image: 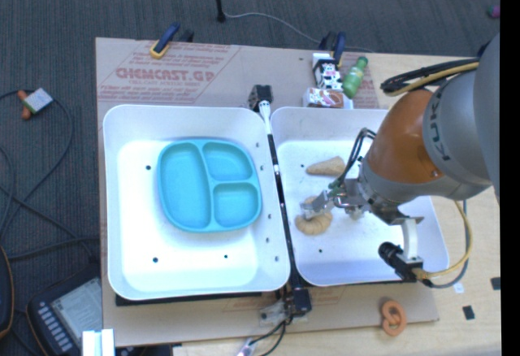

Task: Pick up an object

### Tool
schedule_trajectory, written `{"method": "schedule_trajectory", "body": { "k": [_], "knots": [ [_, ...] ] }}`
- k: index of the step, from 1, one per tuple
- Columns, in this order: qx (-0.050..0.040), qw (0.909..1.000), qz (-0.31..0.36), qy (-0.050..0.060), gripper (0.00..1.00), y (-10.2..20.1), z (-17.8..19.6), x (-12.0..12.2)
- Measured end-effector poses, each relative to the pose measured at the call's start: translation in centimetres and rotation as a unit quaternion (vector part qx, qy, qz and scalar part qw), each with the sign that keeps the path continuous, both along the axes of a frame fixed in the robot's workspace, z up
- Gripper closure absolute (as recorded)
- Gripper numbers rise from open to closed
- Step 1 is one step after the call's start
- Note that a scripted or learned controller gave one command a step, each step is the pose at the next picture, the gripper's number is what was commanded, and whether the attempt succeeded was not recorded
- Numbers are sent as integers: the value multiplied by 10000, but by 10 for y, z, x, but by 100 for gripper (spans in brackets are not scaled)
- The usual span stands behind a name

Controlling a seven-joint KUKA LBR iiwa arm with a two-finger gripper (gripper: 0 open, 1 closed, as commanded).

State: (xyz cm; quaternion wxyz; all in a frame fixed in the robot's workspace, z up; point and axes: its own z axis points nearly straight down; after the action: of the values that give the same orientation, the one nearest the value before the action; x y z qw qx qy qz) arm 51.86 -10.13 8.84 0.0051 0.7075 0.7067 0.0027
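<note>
Camera view: two white bins sit side by side on the tabletop [162, 74]. The left bin [130, 265] holds a blue divided plate [209, 184], lying flat near its middle. The right bin [357, 269] holds two tan food pieces: a wedge-shaped piece [326, 167] toward the far side, and a rounder cookie-like piece [314, 223] nearer the middle. The arm [431, 143] reaches in from the right. Its pincer [318, 202] is low over the right bin, just above the rounder piece, between the two pieces. Whether the pincer is spread or pressed together, cannot tell. An orange ring [392, 317] lies on the tabletop in front of the right bin.
</note>
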Motion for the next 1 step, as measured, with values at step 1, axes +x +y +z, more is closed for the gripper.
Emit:
{"method": "schedule_trajectory", "body": {
  "k": [1],
  "knots": [
    [-10, 10000, -6, -10, 100, -1, 10, 0]
  ]
}}
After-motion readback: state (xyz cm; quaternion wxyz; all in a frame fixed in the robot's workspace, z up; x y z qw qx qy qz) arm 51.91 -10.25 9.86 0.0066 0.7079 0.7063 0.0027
